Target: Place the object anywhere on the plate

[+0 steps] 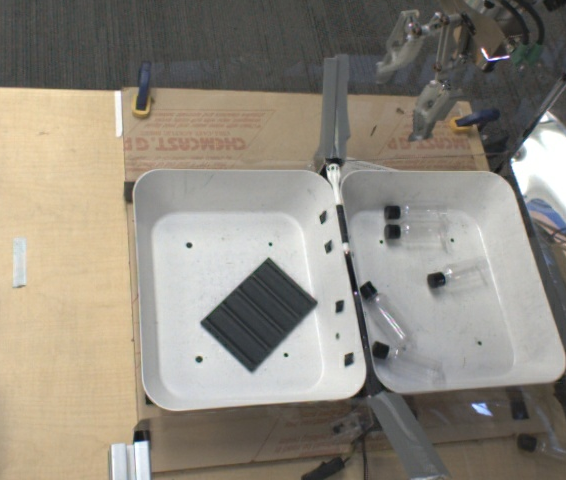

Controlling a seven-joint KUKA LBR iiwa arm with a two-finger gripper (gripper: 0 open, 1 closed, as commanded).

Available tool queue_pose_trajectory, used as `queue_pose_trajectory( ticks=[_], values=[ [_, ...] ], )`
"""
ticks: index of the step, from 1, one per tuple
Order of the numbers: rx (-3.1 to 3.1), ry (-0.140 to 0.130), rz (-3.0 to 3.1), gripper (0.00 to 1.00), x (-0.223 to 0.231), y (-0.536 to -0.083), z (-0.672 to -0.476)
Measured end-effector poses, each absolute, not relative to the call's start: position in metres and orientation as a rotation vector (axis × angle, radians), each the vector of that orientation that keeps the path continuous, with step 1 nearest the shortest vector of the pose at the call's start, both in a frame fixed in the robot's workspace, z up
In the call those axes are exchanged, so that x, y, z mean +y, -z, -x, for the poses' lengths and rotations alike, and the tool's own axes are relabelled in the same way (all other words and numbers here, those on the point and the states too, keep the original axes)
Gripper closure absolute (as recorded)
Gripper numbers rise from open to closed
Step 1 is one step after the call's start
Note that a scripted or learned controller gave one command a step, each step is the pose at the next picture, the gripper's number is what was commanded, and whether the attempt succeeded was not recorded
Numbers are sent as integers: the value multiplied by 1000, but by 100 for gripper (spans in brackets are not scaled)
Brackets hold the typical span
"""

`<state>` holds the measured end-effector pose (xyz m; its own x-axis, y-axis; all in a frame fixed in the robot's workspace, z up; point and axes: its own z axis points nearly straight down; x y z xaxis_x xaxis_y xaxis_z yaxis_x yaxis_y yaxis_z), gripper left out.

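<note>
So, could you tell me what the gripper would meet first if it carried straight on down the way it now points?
The gripper hangs above the cardboard behind the right bin. Going straight down, it would probably meet that cardboard first, near the bin's back rim; depth is hard to judge.

— What's in your left bin [163,368]?
— You've got the plate [259,313] lying flat near its middle, toward the front edge.
— And the right bin [533,353]?
— Your vials: two [395,222] by the back-left corner, one [455,277] mid-bin, two [383,320] along the left edge. The gripper [433,108] hangs behind its back edge.

wooden bench [53,368] bears two white bins [163,388].
</note>
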<state>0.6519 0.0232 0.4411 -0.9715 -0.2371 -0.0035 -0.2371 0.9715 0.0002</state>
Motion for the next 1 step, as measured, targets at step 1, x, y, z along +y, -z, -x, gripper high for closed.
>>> queue_pose_trajectory(
  ticks=[1],
  values=[
    [2943,-2,1087,0,32,-442,-660]
  ],
)
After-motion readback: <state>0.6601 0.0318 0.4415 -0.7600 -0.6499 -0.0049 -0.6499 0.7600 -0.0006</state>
